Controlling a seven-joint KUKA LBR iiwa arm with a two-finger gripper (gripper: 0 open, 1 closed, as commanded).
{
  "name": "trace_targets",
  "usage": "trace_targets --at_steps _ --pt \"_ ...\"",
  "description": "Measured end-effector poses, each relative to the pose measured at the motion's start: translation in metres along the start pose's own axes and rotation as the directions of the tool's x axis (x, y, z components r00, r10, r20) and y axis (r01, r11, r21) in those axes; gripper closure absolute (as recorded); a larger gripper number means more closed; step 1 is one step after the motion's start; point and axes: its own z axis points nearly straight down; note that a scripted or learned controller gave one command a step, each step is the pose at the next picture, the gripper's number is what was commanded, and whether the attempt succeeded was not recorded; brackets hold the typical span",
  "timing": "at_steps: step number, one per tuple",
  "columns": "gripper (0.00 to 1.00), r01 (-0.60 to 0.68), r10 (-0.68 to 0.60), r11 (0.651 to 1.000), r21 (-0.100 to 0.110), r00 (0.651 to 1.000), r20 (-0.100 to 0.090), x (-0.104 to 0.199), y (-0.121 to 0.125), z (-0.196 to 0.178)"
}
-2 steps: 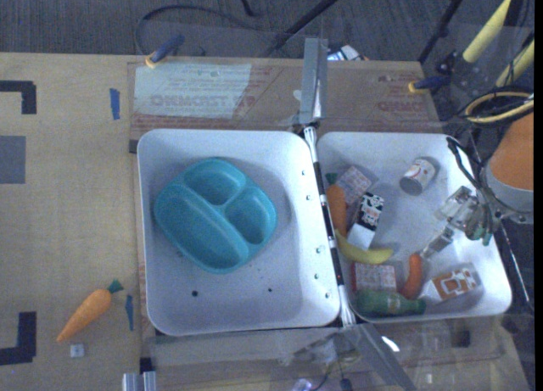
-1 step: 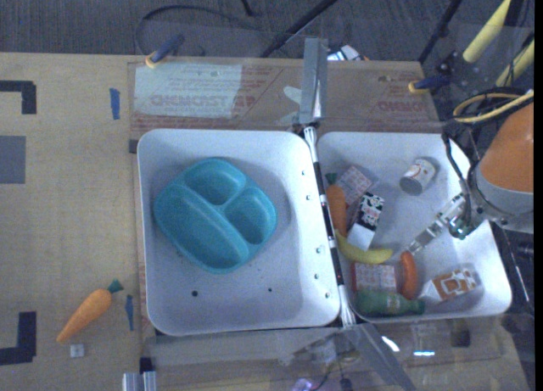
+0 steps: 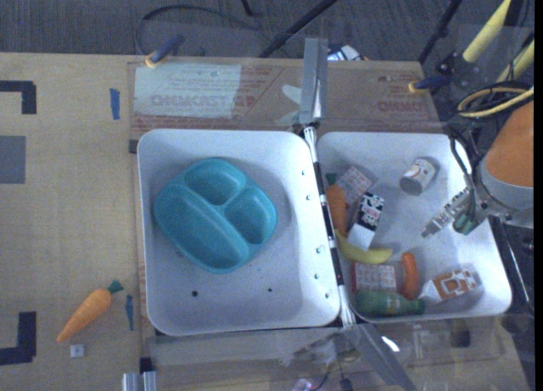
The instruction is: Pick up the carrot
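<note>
Carrot, the one plainly readable as such, orange with a green tuft, lies on the bare desk outside both bins, just off the 8 o'clock corner of the left bin. Its long axis runs from the pointed end at about 7 to 8 o'clock up to the tuft at about 1 to 2 o'clock.

The tool hangs over the right bin, near that bin's 3 o'clock wall, at the end of the grey arm with the orange band. Whether it is wide or narrow I cannot tell, and nothing is visibly held in it.

From the tool, the carrot lies between 8 and 9 o'clock and well apart, with the whole left bin and its teal divided plate between them. I judge that a long reach across both bins.

Two orange sticks in the right bin may be carrots too; I cannot be sure. One orange stick lies near the tool at about 7 o'clock, between a small packet and an orange-and-white carton, its axis roughly 12 to 6. The other orange piece lies along the 9 o'clock wall, just above a banana.
</note>
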Motion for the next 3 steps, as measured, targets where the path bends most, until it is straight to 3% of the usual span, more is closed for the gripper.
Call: trace_targets --at_steps 1,2,3 --pt "0.00 0.000 0.000 1.000 0.000 1.000 0.000 0.000 0.000 0.000" --pt "0.00 0.219 -0.219 0.976 0.004 0.976 -0.007 0.014 0.009 0.012" --pt "0.00 0.501 -0.501 0.866 0.001 0.866 -0.006 0.059 -0.016 0.011"
